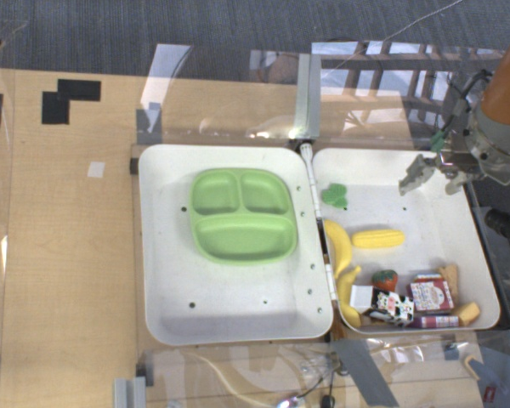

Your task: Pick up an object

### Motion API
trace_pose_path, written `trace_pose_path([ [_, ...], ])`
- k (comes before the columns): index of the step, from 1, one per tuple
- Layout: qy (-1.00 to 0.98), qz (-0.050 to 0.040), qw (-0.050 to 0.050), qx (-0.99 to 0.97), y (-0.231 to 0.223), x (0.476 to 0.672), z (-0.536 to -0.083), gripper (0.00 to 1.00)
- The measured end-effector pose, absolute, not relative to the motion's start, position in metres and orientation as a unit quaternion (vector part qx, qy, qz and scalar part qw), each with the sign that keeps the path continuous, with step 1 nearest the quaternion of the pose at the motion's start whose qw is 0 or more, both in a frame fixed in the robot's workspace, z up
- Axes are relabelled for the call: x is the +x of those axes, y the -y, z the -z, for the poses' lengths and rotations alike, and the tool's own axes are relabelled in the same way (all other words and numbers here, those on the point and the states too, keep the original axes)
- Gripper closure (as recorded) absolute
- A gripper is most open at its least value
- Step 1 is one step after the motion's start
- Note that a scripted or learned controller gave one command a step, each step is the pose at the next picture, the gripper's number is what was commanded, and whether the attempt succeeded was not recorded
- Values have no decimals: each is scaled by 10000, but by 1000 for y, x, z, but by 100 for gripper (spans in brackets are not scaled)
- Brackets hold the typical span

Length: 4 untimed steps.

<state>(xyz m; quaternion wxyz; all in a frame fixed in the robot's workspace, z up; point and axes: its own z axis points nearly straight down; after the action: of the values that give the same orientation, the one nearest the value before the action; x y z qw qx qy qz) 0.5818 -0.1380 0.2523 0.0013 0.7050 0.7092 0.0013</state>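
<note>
From my seat the gripper (pixel 433 174) hangs over the far right part of the right-hand shallow white plastic bin (pixel 382 204), its two pale grey fingers spread apart with nothing between them, the grey wrist and orange band behind it at the right edge. In that bin I see a small leafy green plastic piece (pixel 335 196) at the far left, near the divider. A smooth yellow corn-shaped toy (pixel 378 239) lies crosswise near the middle, and a long curved yellow banana (pixel 345 270) runs along the left wall, toward the near corner. At the near wall sits a cluster: a small red rounded toy with a dark top (pixel 386 280), a black-and-white patterned block (pixel 394 307), a flat red-and-white printed packet (pixel 431 293) and a small orange rounded piece (pixel 468 313). The left-hand shallow white bin (pixel 166 253) holds a matte lime-green plastic tray with three rounded compartments (pixel 242 215), lying flat at its centre.
</note>
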Motion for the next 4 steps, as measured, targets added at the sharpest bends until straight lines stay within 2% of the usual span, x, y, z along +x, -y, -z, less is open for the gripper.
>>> trace_pose_path([
  [1,-6846,-13,13,7289,143,582,-99,0],
  [2,-6626,-14,10,7490,129,549,-104,0],
  [3,-6861,-60,91,7274,116,527,-92,0],
  [4,-6869,-91,80,7266,114,529,-103,100],
])
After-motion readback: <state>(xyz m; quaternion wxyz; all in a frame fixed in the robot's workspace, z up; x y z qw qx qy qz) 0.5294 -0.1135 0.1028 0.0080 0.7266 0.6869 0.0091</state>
